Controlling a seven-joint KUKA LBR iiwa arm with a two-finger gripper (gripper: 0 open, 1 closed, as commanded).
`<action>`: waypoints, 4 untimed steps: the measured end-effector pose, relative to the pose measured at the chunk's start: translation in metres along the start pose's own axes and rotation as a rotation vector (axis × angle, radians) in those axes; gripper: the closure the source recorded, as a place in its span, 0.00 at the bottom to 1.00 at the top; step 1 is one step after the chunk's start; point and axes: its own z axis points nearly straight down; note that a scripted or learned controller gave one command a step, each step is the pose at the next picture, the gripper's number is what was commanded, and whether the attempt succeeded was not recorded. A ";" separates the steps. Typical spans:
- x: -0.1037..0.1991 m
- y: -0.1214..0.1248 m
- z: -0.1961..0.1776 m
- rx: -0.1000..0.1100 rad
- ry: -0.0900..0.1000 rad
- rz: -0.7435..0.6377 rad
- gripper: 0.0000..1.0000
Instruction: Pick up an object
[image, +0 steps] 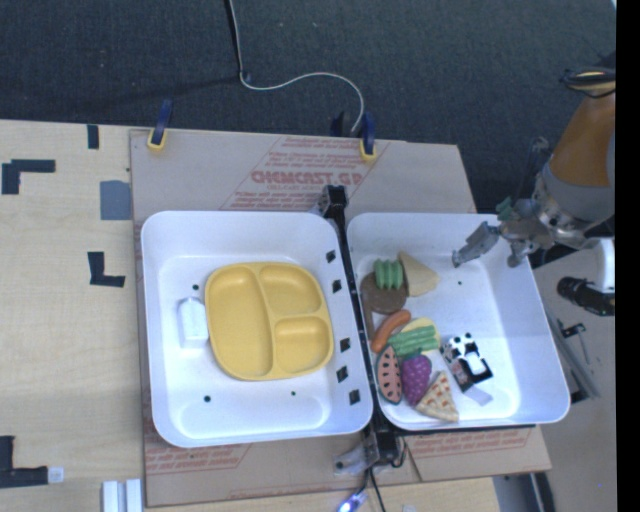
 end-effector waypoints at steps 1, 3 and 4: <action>0.039 0.051 0.115 0.000 -0.002 -0.003 0.00; 0.096 -0.052 0.110 -0.006 -0.003 0.002 0.00; 0.007 -0.029 0.071 -0.004 -0.004 0.006 0.00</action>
